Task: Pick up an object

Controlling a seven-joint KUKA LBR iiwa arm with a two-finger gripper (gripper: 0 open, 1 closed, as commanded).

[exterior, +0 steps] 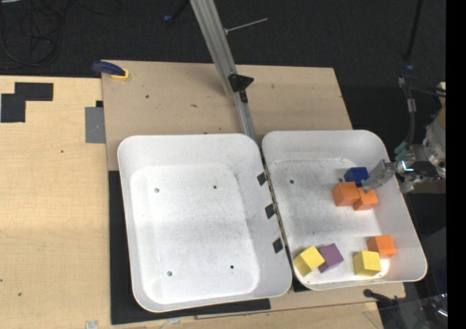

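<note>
The right bin point(320, 147) holds several small blocks. A blue block point(356, 174) lies near its right wall, with two orange blocks point(346, 193) point(366, 199) just in front of it. My gripper point(380, 175) comes in low over the right rim, its tip right beside the blue block and the nearer orange block. Nothing is visibly held. Near the front wall sit a yellow block point(309, 258), a purple block point(331, 255), another yellow block point(366, 263) and an orange block point(382, 246).
The left bin point(145, 153) stands beside the right one, and black clips point(270, 210) join them along the shared edge. A slanted aluminium rail point(217, 40) rises behind the bins. A blue and yellow clamp point(111, 69) sits at the bench's back left corner.
</note>
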